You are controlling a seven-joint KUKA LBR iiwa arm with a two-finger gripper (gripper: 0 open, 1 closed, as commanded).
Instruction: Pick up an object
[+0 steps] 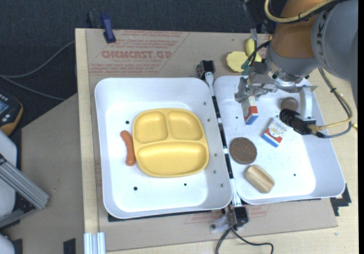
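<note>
My gripper (pixel 249 97) hangs over the back left part of the right bin (pixel 318 181), under the grey and orange wrist. A small red, white and blue carton (pixel 251 114) stands directly below it, touching or nearly touching the gripper's tip. A second, similar carton (pixel 275 132) lies to its right. A brown round disc (pixel 243 150) and a tan bread-like block (pixel 259 178) lie nearer the front. A brown round piece (pixel 289 103) sits partly behind the arm's fittings.
The left bin (pixel 111 105) holds a yellow divided plate (pixel 169 142) and an orange sausage (pixel 128 147) beside it. A yellow object (pixel 235 60) lies on the bench behind the right bin. Cables (pixel 330 128) run along the arm's right side.
</note>
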